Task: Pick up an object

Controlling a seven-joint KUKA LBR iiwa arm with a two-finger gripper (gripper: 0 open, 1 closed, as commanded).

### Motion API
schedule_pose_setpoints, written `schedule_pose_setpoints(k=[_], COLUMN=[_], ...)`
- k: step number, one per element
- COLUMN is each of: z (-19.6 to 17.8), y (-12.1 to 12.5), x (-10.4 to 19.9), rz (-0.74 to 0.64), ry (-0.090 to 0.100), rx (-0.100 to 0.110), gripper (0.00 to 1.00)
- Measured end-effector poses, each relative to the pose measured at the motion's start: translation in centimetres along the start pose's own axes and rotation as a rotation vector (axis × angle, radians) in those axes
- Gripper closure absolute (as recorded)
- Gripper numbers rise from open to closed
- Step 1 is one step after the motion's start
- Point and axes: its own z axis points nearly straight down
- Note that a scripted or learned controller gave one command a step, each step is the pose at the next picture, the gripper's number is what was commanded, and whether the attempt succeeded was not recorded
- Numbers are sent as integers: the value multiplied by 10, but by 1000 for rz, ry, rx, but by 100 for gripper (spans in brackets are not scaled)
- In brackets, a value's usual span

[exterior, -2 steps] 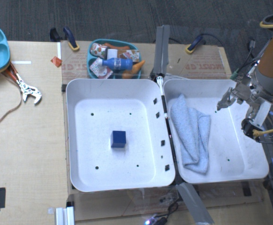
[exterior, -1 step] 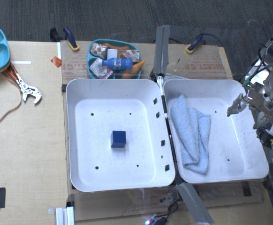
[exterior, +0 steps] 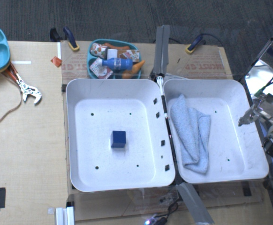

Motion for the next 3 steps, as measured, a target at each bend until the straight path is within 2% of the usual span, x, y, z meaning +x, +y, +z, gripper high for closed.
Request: schedule_pose_setpoints(k=[1, 2, 3], z=[33, 32, 124], y=[-21, 20, -16], x=[81, 39, 62], rz=[112, -341, -135], ry=[-1, 0, 0], rx=[1, -3, -1], gripper=[0, 0, 0])
